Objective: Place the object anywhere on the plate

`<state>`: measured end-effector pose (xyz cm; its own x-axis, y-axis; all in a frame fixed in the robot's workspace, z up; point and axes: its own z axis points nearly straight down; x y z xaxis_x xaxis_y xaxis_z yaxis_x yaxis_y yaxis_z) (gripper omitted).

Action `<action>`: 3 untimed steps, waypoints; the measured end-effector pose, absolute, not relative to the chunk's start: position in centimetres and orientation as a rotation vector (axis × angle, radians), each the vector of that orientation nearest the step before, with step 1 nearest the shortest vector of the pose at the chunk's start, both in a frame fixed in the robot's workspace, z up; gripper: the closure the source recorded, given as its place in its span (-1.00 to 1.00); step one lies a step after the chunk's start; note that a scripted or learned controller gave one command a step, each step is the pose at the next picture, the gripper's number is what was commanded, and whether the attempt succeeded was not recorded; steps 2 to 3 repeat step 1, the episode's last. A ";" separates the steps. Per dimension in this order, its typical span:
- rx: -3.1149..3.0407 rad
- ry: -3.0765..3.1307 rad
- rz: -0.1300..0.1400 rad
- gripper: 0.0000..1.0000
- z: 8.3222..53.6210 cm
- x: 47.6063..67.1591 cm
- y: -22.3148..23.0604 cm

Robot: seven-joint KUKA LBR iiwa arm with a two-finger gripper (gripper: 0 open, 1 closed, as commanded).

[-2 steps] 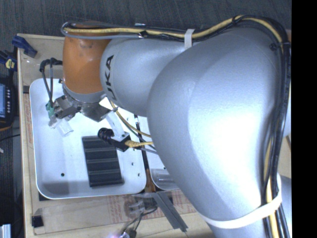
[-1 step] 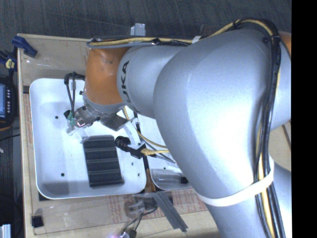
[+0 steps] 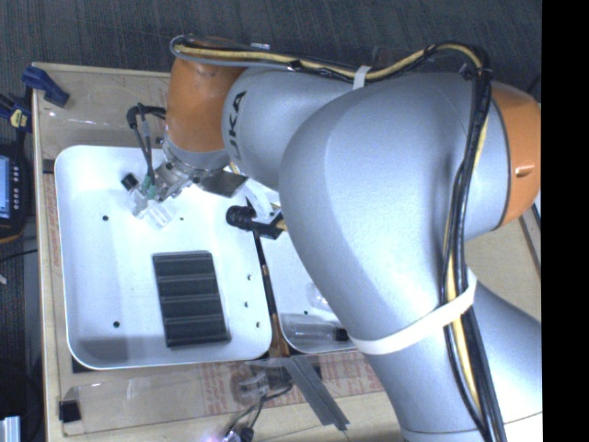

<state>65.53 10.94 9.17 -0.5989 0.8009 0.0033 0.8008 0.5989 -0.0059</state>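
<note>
Lying flat on the floor of the white bin (image 3: 101, 274) on the view's left, the dark ribbed slab (image 3: 190, 297) sits in that bin's near half, toward its right wall. It is rectangular, with raised bars running across its width, and its long side points roughly away from the camera. Nothing touches it; bare white floor surrounds it on all sides, dotted with a few small dark specks.

The gripper (image 3: 152, 199) is low over the same bin's far half, well apart from the slab and further left. Its tip looks pale and translucent against the white floor, with a small green spot beside it, and I cannot tell whether it is open or closed, nor whether anything is in it.

Above the gripper rises the orange band (image 3: 195, 104), and behind that the grey arm (image 3: 386, 201) swells across the view's right, covering nearly all of the second bin (image 3: 296, 343). Just its near left corner shows, with something clear lying in it (image 3: 317, 325), too indistinct to name.

The bench (image 3: 92, 99) is pale around the bins. A blue clamp (image 3: 43, 83) grips its far left corner, and a dark device with a lit screen (image 3: 11, 187) stands at the left edge.
</note>
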 end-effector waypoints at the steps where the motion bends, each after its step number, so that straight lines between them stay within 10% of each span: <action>1: -1.129 -2.935 -0.005 1.00 9.4 56.5 12.4; 3: -1.129 -2.935 -0.005 1.00 9.4 56.5 12.4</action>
